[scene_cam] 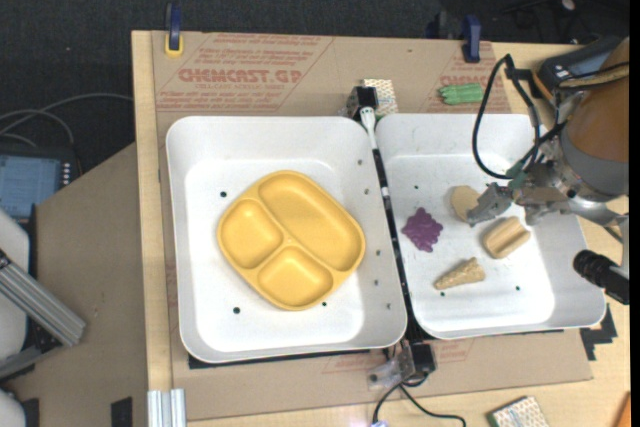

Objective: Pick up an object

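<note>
The right bin (530,305) holds a purple lumpy piece (423,229), a round tan piece (463,202), a tan block (504,237) and a tan cone-shaped piece (459,274). My gripper (492,206) reaches in from the right and sits low between the round tan piece and the tan block, just above the block. Nothing shows between its fingers. The arm's wrist covers the bin's right part.
The left bin (200,295) holds a yellow three-compartment plate (290,238). A black cable (483,115) loops above the right bin. A green object (462,94) lies on the cardboard behind the bins, and clamps sit at the board's back edge.
</note>
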